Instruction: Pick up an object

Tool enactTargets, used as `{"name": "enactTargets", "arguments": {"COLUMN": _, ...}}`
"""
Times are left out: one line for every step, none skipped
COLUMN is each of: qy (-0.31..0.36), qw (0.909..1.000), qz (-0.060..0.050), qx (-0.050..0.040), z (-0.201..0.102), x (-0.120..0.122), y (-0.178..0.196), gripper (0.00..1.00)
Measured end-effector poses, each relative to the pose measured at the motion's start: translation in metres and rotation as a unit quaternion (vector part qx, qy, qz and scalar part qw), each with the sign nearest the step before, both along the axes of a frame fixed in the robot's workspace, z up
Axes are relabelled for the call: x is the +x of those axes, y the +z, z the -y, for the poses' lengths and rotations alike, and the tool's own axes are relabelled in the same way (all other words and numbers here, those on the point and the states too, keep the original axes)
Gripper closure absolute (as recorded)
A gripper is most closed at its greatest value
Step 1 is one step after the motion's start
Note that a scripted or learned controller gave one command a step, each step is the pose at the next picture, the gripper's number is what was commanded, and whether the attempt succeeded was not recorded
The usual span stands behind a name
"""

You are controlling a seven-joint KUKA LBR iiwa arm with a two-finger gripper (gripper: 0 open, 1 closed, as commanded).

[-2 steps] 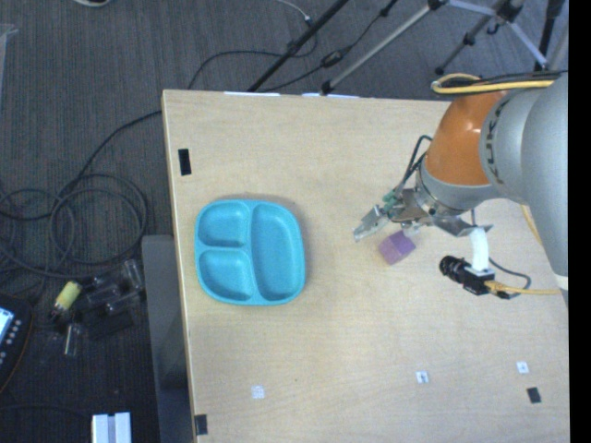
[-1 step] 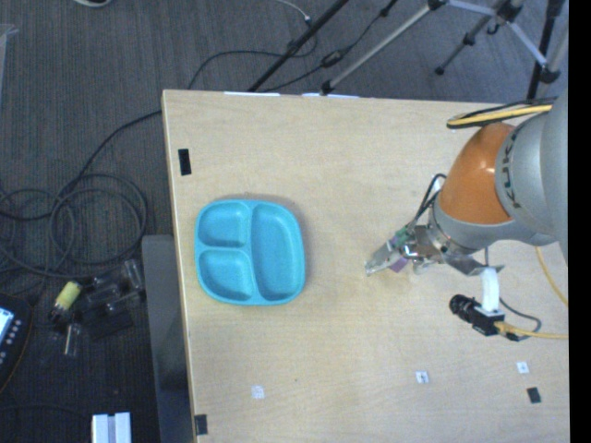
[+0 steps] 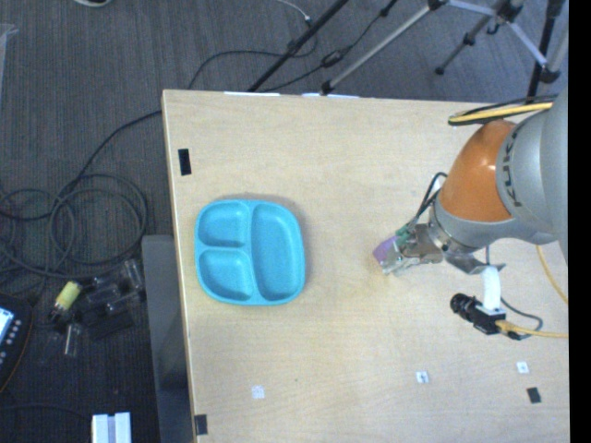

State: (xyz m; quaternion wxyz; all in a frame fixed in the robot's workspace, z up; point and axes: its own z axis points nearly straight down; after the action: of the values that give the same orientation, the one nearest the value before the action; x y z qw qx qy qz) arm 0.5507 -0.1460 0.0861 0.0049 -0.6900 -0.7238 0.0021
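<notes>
My gripper [image 3: 395, 255] reaches in from the right and sits low over the light wooden tabletop [image 3: 351, 155], right of centre. A small purple object [image 3: 381, 251] shows at its tip, touching or just under it. The grip itself is too small and too hidden by the wrist to judge. The grey arm with its orange band [image 3: 476, 187] rises behind the gripper toward the right edge.
A blue plate [image 3: 251, 250] with three compartments lies left of centre, well apart from the gripper. A black and white fitting on a yellow cable [image 3: 482, 306] lies just below the arm. The table's left edge drops to a floor with cables [image 3: 83, 220].
</notes>
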Motion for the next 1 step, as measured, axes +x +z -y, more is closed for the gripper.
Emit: {"name": "enactTargets", "arguments": {"qy": 0.000, "qw": 1.0000, "qz": 0.000, "qx": 0.0002, "z": -0.0002, "x": 0.0000, "y": 0.0000, "gripper": 0.00}}
